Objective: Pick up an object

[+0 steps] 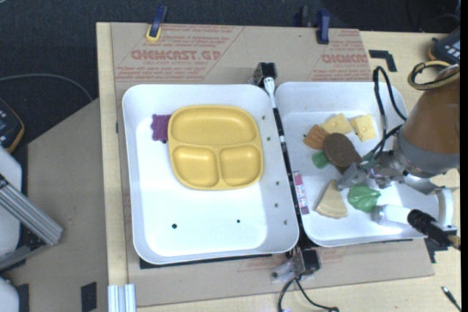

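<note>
The end effector (356,177) is lowered into the right bin (307,226), beside the green piece (363,196), likely lined up for a pick. Its opening cannot be told. The yellow tray (216,145) is left alone in the left bin (205,237).

Single fixed camera above tabletop (219,47), tilted downward; both bins (146,179) mid-frame, moderate distance; arm (431,128) enters frame right.

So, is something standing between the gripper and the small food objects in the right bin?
Nothing visible does. The gripper is already low among them, beside the brown round piece and the green piece.
</note>
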### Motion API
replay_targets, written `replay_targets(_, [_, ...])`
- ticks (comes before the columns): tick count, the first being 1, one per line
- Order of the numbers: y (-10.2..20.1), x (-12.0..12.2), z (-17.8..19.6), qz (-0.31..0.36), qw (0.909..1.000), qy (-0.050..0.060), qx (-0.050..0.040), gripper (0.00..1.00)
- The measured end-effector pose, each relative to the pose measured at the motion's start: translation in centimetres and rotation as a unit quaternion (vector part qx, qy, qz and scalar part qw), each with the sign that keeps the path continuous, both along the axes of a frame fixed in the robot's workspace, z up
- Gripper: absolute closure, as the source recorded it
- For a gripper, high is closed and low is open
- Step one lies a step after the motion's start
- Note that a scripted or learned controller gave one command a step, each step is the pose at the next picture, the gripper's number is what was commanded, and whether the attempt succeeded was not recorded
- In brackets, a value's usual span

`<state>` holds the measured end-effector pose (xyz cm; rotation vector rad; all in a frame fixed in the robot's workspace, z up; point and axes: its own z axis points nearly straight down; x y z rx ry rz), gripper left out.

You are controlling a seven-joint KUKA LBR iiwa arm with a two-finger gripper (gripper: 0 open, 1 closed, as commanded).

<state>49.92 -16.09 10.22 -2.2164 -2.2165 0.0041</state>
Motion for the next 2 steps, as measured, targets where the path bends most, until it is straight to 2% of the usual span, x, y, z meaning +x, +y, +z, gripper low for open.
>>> replay_targets(1, [0.1,0.0,-1.9,0.000,1.0000,-0.001,-0.0005,0.00])
replay_targets(2, [0.0,0.1,-0.7,-0.001,1.0000,-0.004,-0.0017,1.00])
